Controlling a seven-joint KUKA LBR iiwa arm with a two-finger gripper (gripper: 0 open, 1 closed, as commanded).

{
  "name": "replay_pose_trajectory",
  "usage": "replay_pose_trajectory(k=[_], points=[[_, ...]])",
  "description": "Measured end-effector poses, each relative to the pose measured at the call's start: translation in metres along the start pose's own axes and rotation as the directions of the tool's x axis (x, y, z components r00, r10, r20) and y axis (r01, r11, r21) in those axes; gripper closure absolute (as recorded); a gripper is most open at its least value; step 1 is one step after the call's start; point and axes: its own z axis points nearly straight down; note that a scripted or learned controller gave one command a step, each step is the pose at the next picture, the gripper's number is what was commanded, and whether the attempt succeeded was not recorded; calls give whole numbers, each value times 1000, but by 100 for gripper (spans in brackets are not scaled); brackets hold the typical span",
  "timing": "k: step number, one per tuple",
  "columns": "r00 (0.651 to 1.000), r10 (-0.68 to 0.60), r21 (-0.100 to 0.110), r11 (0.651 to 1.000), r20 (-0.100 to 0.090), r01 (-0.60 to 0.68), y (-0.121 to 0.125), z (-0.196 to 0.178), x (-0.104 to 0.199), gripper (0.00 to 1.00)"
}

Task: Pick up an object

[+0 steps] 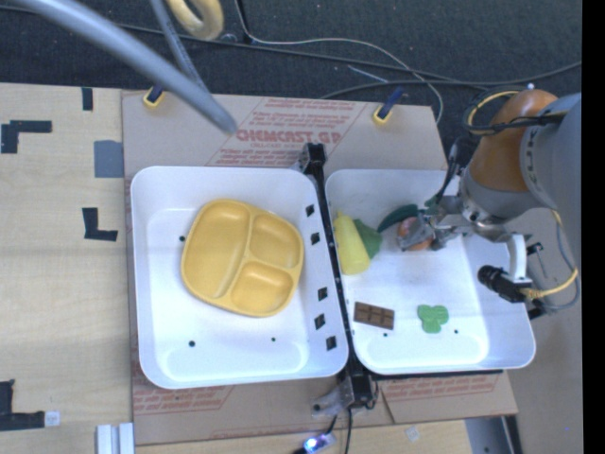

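Two white bins side by side on a cardboard sheet: left bin [151, 253], right bin [473, 348], meeting along a black clipped seam. Arm [529, 159] entering from the right, grey with an orange band, wrist bent down over the right bin's upper right part. Yellow tray [243, 256] with three compartments, lying flat in the middle of the left bin, turned at a slant. Yellow block [350, 244] in the right bin, tight against the seam wall, a green piece touching its right side. Gripper [419, 233] low in the right bin, just right of the yellow block; fingers closed around a small orange-red thing [408, 227], seen between the tips. Dark green leaf-like piece [397, 217] just above and left of the fingertips, touching or overlapping the gripped thing; exact contact hard to tell. Brown chocolate bar [373, 316] flat on the floor of the right bin, near the seam, well below the gripper. Green clover-shaped toy [433, 318] just right of the bar, apart from it.
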Motion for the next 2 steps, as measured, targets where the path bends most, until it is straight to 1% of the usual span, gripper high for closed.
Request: replay_pose_trajectory(k=[1, 2], points=[[1000, 2, 1, 1000, -2, -2, -2, -63, -2, 100], [1000, 2, 1, 1000, -1, -2, 3, -110, -10, 100]])
